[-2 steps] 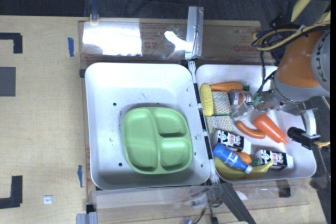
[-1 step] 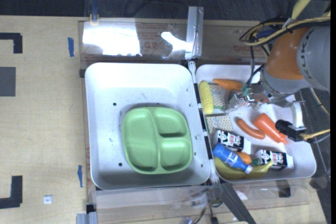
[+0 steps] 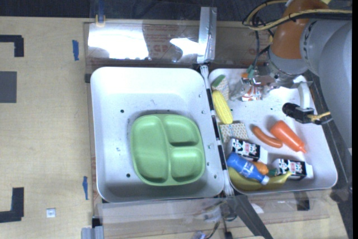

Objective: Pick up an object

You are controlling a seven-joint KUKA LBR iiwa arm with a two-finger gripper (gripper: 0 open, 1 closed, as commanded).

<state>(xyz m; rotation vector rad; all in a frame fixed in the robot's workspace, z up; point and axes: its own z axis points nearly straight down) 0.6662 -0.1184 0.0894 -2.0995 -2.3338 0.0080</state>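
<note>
At the near rim of the right bin (image 3: 327, 173): banana (image 3: 251, 182) under a blue bottle (image 3: 244, 167); beyond, carrot (image 3: 289, 135), sausage (image 3: 266, 136) and corn cob (image 3: 222, 107). Farthest, the gripper (image 3: 253, 85) hovers; its grip cannot be judged. Left bin (image 3: 106, 120): green tray (image 3: 166, 148).

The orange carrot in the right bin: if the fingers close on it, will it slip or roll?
The orange carrot tapers to one end, so a grip near the tip would probably slide off. Its rounded, glossy-looking body suggests it may roll if nudged sideways. It lies apart from the sausage, so a push likely moves it alone.
</note>
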